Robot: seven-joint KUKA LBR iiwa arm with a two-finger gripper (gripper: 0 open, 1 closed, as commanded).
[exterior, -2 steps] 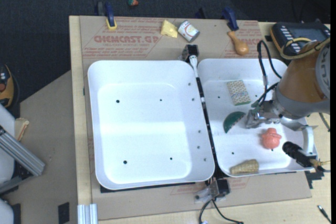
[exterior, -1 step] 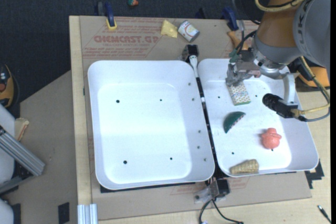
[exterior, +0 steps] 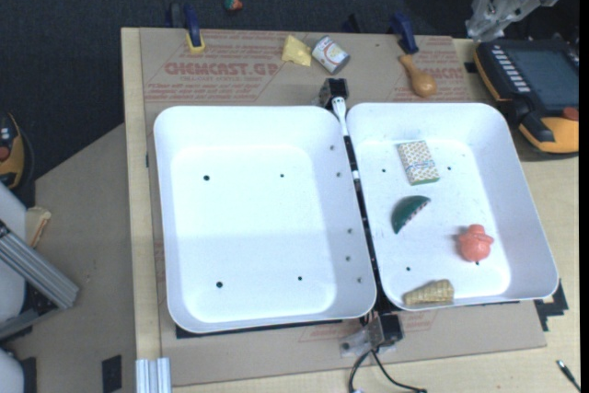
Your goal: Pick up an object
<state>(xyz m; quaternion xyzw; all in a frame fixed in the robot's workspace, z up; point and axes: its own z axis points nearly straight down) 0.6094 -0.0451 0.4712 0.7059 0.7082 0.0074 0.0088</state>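
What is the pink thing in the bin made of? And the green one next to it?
The pink toy looks like smooth, matte plastic or rubber: even colour, rounded lumps, no shine. The green slice also seems like moulded plastic or foam, dark and dull with a clean curved edge. Both are too small to tell for sure.

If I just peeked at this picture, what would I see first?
Two big white bins sit side by side on the bench: the left bin shows bare white floor, and the right bin holds four small things. The brightest is a pink-orange toy near its right side, with a dark green wedge in the middle, a patterned little box above it and a tan piece at the front edge.
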